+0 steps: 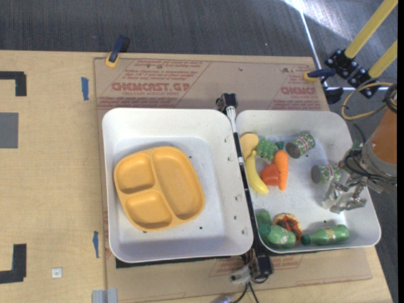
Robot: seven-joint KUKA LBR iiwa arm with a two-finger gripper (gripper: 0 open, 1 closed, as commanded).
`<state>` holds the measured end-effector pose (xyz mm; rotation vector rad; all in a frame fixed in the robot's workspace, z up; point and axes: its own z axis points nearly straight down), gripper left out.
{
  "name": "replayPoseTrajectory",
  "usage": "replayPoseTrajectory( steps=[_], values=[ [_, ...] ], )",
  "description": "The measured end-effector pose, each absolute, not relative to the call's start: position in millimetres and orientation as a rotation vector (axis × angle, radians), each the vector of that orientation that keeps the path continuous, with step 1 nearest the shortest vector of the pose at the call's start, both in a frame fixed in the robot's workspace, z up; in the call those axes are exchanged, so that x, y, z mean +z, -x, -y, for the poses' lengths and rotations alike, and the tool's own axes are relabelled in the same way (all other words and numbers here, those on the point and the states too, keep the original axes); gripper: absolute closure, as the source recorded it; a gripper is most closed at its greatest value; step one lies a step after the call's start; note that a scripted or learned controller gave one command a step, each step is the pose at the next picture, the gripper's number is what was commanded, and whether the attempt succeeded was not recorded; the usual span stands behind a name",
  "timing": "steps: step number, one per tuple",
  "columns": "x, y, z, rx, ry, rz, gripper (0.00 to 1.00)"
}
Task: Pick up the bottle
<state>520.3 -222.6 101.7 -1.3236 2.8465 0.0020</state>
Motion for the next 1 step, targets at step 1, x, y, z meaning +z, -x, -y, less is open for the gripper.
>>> replayPoseTrajectory(
  steps=[1],
  values=[
    [102.0,-520.5,222.8,0.002,1.324,-2.846,0.0]
  ],
)
